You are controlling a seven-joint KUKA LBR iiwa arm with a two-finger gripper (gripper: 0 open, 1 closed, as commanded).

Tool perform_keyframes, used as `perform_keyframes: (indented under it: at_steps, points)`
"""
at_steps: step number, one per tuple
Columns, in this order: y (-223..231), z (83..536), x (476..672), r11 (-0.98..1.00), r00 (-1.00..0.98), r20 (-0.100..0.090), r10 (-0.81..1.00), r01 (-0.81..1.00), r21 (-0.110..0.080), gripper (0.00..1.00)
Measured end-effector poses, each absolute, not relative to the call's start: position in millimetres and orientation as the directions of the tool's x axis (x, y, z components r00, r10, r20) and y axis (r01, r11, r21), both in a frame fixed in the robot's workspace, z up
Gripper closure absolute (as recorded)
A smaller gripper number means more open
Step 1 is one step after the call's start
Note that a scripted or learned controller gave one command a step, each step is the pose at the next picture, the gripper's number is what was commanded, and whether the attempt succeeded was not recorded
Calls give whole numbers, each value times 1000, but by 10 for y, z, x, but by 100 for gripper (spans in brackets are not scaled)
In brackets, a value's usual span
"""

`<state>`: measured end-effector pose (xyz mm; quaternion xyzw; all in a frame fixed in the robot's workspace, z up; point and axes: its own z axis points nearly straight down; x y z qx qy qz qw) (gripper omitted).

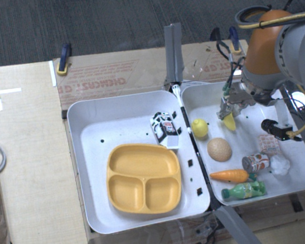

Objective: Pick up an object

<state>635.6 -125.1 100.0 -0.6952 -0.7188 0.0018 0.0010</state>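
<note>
Arm pose: the grey arm (295,53) enters from the right edge over the back right corner of the right bin (208,96). Its orange band sits high, and the wrist is bent down and leftward into the bin. The gripper (227,112) is low over the rear half of that bin, left of centre.

Gripper state: cannot tell from this view whether it is released or clenched. A small yellow piece (230,123) lies right at its tip, touching or nearly so. No grasp can be confirmed.

Right bin contents:
- lemon (199,128), against the left wall, just beside the yellow piece
- tan egg-shaped ball (219,149), in front of the lemon
- carrot (230,176), lying crosswise
- green bottle (244,191), lying on its side along the front wall
- red-and-white can (256,162), tipped, near the carrot's leafy end
- pale pink packet (268,142)
- clear crumpled wrapper (279,165), near the right wall

Room to move: bare floor shows behind the gripper, up to the rear wall. The front half is crowded.

Left bin (86,133):
- yellow divided plate (143,179), filling the front centre
- black-and-white carton (164,127), close to the shared wall, touching the plate's rear rim

The rear left floor of this bin is open.
</note>
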Motion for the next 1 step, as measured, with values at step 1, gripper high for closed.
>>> perform_keyframes:
  at_steps: [1]
  points:
    - [-1153, 2200, 6172, 13, -13, -2, 1000, 1000, -1, 100]
